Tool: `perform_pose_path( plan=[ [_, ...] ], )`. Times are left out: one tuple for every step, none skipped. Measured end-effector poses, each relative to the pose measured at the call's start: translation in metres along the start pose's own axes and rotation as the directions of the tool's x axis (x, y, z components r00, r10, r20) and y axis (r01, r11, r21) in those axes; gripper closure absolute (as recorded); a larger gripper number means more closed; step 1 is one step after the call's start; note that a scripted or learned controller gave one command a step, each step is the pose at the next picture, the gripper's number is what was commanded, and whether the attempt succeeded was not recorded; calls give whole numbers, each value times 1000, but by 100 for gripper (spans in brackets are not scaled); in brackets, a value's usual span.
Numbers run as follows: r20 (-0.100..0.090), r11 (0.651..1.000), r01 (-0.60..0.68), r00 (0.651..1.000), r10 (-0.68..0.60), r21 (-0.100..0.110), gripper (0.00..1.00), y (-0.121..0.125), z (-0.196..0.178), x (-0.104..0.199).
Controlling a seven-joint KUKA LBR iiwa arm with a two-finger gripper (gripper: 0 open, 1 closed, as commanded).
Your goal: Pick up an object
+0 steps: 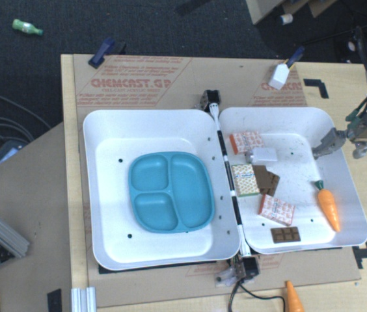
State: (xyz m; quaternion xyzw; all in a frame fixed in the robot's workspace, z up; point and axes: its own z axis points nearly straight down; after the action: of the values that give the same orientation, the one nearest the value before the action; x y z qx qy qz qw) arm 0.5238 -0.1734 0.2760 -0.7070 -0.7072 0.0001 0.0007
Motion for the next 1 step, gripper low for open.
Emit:
perform_pose_path(
  plan=[
    [0,1000,0,1000,0,2,0,-12,146,73]
  ],
)
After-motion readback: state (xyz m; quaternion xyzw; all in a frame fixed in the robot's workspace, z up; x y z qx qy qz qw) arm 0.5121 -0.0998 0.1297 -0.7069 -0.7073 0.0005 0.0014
